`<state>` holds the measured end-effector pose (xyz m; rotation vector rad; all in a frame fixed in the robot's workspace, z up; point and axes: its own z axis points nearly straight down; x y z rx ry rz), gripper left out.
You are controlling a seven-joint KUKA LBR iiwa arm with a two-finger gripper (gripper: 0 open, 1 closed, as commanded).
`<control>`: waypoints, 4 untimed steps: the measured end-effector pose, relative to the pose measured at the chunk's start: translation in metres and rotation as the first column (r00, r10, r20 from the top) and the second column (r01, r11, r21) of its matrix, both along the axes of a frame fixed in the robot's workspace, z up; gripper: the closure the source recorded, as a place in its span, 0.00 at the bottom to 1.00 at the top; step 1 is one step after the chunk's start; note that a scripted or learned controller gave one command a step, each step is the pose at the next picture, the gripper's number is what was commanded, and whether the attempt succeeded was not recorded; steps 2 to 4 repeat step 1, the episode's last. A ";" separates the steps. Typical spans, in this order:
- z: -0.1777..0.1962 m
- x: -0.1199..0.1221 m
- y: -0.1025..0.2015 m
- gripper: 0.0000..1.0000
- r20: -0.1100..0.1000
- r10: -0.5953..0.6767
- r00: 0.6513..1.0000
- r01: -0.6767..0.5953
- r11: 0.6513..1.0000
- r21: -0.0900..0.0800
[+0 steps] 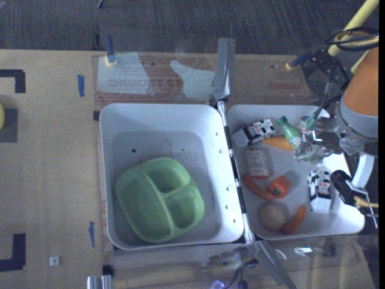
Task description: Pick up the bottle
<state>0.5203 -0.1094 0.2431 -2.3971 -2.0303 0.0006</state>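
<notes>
Right bin (346,224) holds the clutter: a green bottle (290,133) lying tilted near the back, touching an orange carrot (277,142) and beside a cow-print carton (259,130). In front lie a clear packet (257,162), an orange-red pepper (272,188), a potato (272,216), a small red piece (295,220) and a second cow-print carton (319,185). Left bin (120,125) holds a green divided tray (159,198). The arm reaches in from the right; the gripper (313,142) hovers just right of the bottle, jaw state cannot be told.

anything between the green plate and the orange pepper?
In the camera view: the bins' adjoining walls, and a flat pale packet lies just above that line. Otherwise bare bin floor.
</notes>
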 end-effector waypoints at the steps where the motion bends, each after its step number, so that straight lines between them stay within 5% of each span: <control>1: 0.044 0.078 0.033 1.00 0.001 -0.113 0.994 0.113 0.994 -0.001; 4: 0.044 0.078 0.033 1.00 0.001 -0.113 0.994 0.113 0.994 -0.001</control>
